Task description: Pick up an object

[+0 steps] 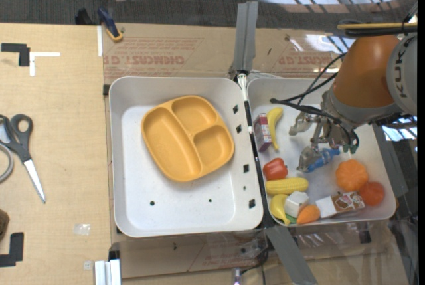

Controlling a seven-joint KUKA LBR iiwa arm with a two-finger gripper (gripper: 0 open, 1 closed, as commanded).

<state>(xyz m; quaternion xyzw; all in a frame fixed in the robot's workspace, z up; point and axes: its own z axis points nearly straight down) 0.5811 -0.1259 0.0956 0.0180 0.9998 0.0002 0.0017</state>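
Near edge of right bin (392, 209): a crowded row is being formed by a carrot (307, 214), a small white block (296, 199), a yellow banana-like piece (277, 208), a brown-and-white carton (340, 202) and a red tomato (372, 193), all touching or just beside one another.
Corn cob (287, 185): it is lying on its side just beyond that row, with a red pepper (275, 168) touching it from behind.
Orange fruit (351, 175): it is sitting between the tomato and the end effector, near the bin's right wall.
Blue object (323, 158): it is lying directly under the end effector, just beside the orange fruit; whether it is being touched cannot be told.
End effector (317, 141): it is being held low over the middle of the right bin; the metal fingers (309, 159) are seen spread apart, with nothing clearly pinched between them.
Far left of right bin: a banana (274, 125) and a purple packet (263, 133) are lying together against the dividing wall.
Left bin (126, 210): a yellow divided plate (188, 137) is being carried.
Surface (53, 144): scissors (24, 152) are lying well apart to the left.
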